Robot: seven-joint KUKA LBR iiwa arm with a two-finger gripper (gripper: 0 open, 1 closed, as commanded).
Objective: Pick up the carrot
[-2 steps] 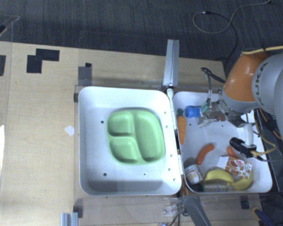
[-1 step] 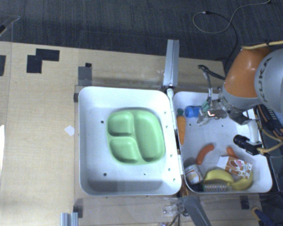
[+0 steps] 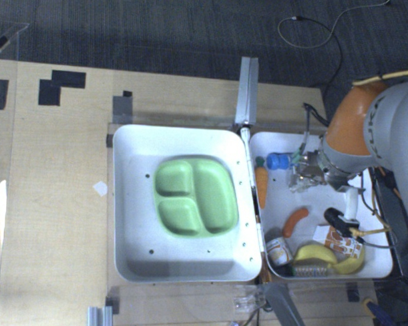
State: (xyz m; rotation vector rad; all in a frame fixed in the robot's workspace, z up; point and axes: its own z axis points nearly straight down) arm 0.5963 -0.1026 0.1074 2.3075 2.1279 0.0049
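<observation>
The carrot (image 3: 261, 186) lies along the left wall of the right bin (image 3: 381, 269), just below a blue object (image 3: 279, 161). The gripper (image 3: 305, 176) hovers to the carrot's right, holding nothing; how its jaws stand I cannot tell. A green tray (image 3: 193, 195) sits in the left bin (image 3: 132, 210).

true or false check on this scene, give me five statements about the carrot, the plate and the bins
1. The carrot lies in the right bin. True.
2. The green plate sits in the right bin. False: it sits in the left bin.
3. The carrot lies beside the bin's left wall. True.
4. The banana lies on the green plate. False: it lies in the right bin.
5. The gripper holds the carrot. False: the carrot lies apart from it.
</observation>
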